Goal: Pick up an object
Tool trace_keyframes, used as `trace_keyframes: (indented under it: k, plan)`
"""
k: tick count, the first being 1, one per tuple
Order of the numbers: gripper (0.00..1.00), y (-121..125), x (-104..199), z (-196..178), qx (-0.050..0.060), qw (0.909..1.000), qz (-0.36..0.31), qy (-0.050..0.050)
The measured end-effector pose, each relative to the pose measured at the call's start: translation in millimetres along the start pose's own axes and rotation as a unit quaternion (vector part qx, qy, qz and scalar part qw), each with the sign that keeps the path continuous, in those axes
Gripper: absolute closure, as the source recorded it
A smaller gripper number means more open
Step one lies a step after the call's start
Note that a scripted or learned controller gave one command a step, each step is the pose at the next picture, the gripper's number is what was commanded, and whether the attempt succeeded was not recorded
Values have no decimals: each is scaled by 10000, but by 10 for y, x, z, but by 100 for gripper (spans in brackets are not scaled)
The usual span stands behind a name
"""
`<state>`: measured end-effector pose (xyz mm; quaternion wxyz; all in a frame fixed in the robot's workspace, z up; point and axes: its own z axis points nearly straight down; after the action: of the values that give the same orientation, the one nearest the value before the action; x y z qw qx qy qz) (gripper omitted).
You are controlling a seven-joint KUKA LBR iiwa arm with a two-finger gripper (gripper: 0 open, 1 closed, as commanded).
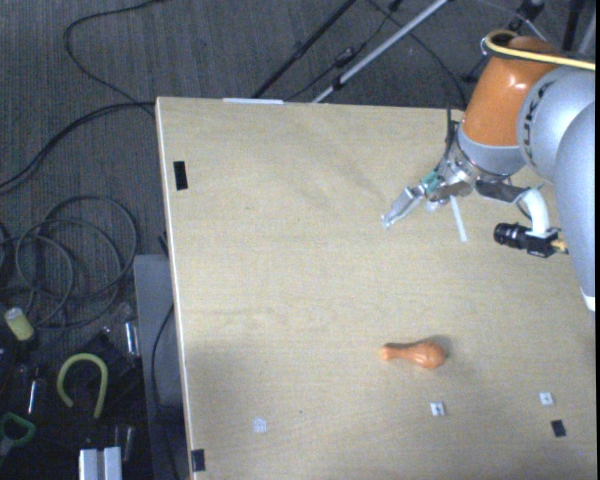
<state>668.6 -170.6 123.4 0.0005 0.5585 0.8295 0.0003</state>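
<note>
A small orange pear-shaped object (416, 353) lies on its side on the tan bench top (280, 268), in the lower right part of the camera view. My gripper (426, 225) hangs over the upper right of the bench, well above and apart from the orange object. Its two fingers are spread open, one pointing left and one pointing down, and nothing is between them. The orange-banded wrist (500, 98) sits just behind it at the right edge.
Small white tags (437, 408) and black tape marks (180, 175) dot the bench. The bench's left edge drops to a floor with cables (60, 258) and tools. Stand legs (400, 28) cross behind the far edge.
</note>
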Motion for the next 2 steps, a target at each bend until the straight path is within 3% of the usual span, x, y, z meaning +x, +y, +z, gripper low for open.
trace_keyframes:
  k: [1,2]
  plan:
    - [0,-140,-340,391,9,9982,-595,-11]
    - [100,-133,-341,289,-2,9982,-593,-21]
